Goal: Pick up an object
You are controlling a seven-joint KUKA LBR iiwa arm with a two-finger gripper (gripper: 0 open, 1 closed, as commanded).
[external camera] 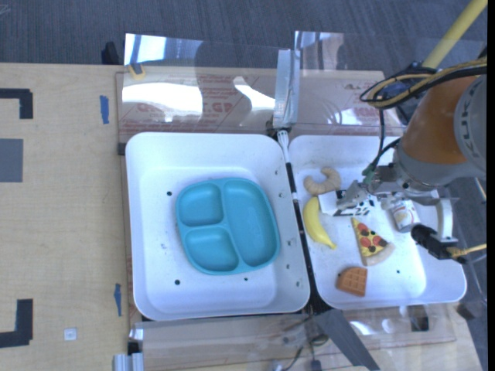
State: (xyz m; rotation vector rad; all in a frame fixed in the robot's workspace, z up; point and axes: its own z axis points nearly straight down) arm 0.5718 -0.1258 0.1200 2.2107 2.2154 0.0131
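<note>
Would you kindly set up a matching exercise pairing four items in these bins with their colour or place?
Things:
1. divided plate
2. banana
3. pizza slice
4. waffle

Descriptions:
A. yellow, near the right bin's left wall
B. teal, in the left bin
C. orange-brown square, nearest the right bin's front edge
D. triangular with red spots, right of the banana

Pairs: 1-B, 2-A, 3-D, 4-C
</note>
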